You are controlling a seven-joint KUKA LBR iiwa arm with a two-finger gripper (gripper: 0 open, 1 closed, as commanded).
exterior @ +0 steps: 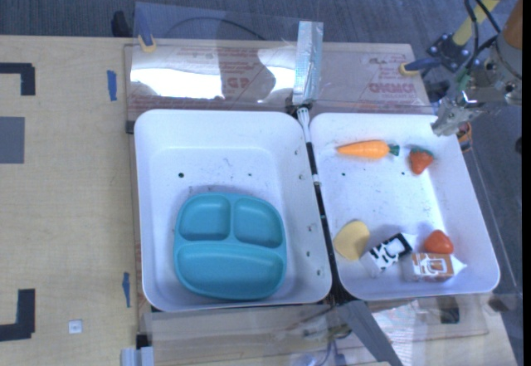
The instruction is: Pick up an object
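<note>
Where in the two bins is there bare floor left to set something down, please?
Left bin: the far strip behind the blue divided plate. Right bin: the middle floor between the carrot and the near-edge cluster. Crowded there: yellow piece, black-and-white toy, carton. The pincer hovers over the far right corner.

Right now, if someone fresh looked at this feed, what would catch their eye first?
Probably the teal divided plate, lying alone at the near end of the left bin. Next, the orange carrot at the far end of the right bin, with a small red piece just beside it. The gripper hangs over that bin's far right corner, away from the cluster of small items along its near edge.
</note>
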